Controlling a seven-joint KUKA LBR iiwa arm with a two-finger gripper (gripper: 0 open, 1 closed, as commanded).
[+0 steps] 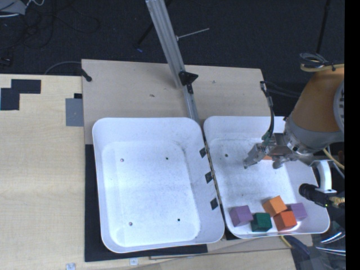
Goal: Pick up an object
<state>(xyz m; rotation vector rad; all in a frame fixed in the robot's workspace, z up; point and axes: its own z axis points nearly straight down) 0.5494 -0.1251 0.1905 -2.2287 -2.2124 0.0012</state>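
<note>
Not much progress to report yet. The end effector [260, 155] is seen hanging over the middle of the right bin [236, 129], and whether it's apart or together can't be told. The blocks [269, 212] are bunched at the bin's near edge, well apart from it, so nothing's been picked.

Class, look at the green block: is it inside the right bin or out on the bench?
Inside. The green block lies on the floor of the right bin, near its front rim, among purple and orange blocks.
</note>
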